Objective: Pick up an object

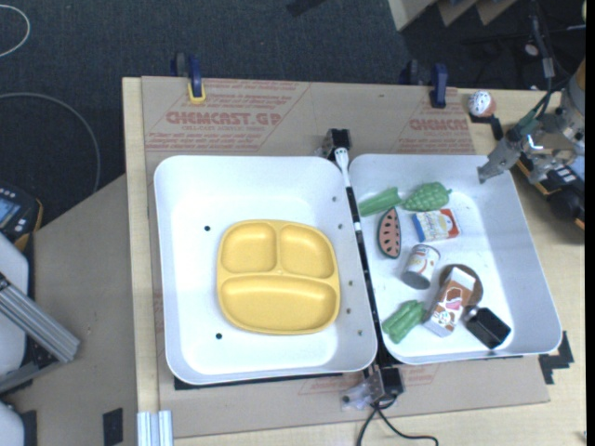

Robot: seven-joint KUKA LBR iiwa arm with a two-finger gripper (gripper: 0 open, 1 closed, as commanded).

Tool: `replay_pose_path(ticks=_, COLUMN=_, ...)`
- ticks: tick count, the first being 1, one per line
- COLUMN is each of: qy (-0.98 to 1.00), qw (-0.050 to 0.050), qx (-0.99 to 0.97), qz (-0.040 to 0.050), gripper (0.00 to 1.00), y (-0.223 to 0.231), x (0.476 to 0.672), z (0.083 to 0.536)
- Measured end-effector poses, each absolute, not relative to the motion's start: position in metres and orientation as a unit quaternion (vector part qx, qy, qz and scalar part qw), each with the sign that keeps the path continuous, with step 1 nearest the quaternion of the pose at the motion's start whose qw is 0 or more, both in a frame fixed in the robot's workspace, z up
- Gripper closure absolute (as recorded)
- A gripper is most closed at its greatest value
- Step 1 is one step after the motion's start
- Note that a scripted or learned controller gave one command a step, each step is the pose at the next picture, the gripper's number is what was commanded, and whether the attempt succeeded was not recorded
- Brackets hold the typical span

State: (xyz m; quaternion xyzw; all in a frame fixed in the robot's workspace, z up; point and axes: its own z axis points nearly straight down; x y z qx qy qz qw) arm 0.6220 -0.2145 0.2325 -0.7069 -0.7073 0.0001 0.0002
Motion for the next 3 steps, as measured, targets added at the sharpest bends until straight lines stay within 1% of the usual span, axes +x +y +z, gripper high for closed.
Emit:
replay_pose_path(ticks=1, qy=-0.708, qw=-0.002, qx=-0.706, qz=-0.0006, gripper=1.00, y=-0.215, x=0.623, z=0.244)
replay_pose_path(ticks=2, qy=-0.708, qw=-0.004, qx=-0.706, qz=-0.0010, gripper=1.00, y=-0.215, x=0.624, z=0.255)
replay_pose_path(ticks=3, qy=-0.708, qw=-0.009, qx=-0.706, qz=-0.0054, gripper=1.00, y=-0.178, x=0.568, z=0.425)
